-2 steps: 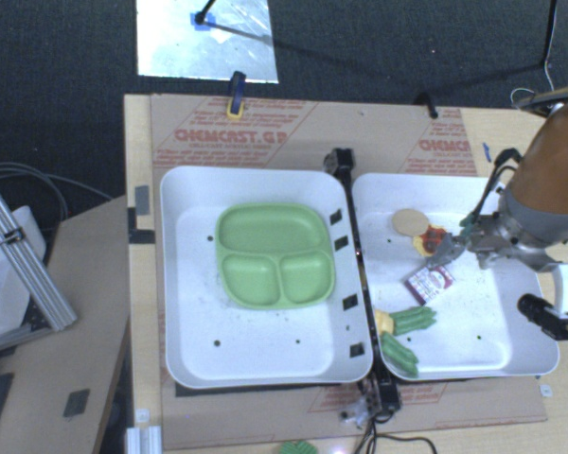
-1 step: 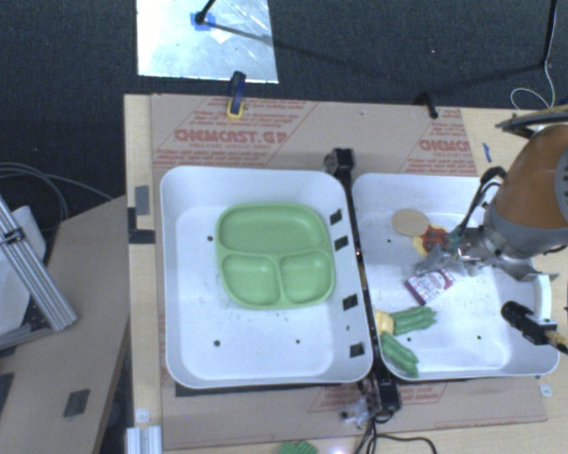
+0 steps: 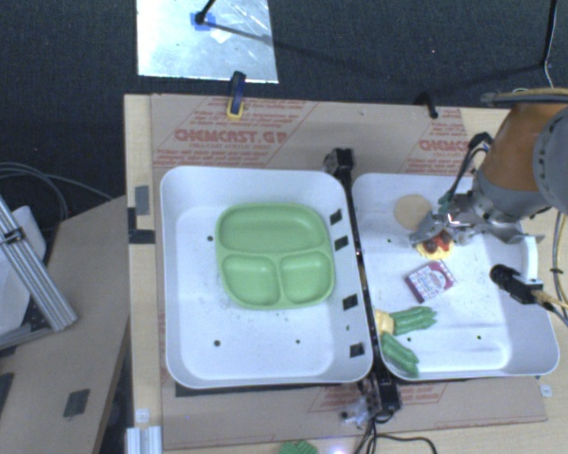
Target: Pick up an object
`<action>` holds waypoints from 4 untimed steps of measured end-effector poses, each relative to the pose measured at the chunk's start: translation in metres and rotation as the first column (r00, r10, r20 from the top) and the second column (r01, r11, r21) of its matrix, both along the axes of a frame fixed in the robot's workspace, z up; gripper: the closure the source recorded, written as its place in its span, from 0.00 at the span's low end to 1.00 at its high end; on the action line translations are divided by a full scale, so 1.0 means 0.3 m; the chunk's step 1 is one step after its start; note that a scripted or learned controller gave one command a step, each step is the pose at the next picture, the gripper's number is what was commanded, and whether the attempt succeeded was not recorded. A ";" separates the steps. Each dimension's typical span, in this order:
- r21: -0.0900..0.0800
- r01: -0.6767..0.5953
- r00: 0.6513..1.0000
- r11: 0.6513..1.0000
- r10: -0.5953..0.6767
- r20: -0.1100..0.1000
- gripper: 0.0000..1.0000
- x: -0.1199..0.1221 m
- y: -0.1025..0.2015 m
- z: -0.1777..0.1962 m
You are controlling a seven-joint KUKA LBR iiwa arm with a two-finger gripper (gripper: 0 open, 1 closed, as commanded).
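Note:
My gripper point(image 3: 434, 235) hangs low over the upper middle of the right bin point(image 3: 521, 348), with the arm coming in from the right. Directly under its tip is a small red and orange object point(image 3: 439, 246); I cannot tell whether the two touch. A tan round disc point(image 3: 410, 208) lies just up and left of the gripper. A maroon and white packet point(image 3: 430, 279) lies just below it. Two green toy vegetables lie near the bin's front left corner, one with a yellow end point(image 3: 409, 320) and one on the rim point(image 3: 399, 354).
The left bin point(image 3: 185, 348) holds a green divided plate point(image 3: 273, 253). A black divider with clips point(image 3: 352, 253) runs between the two bins. Bare white floor shows in the right bin's lower right part.

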State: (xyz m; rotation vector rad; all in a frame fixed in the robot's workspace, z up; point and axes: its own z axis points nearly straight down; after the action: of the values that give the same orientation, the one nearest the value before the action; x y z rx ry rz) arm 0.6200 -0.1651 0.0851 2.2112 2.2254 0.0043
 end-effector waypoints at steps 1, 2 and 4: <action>-0.001 0.001 1.000 1.000 -0.001 0.002 0.00 0.125 -0.093 0.004; 0.000 0.005 1.000 1.000 -0.005 -0.003 0.00 0.033 -0.100 0.001; 0.001 0.006 1.000 1.000 -0.006 -0.006 0.00 -0.067 -0.092 -0.010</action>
State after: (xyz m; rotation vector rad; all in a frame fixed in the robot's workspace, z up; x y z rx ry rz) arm 0.5998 -0.1926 0.0821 2.2208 2.2226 -0.0018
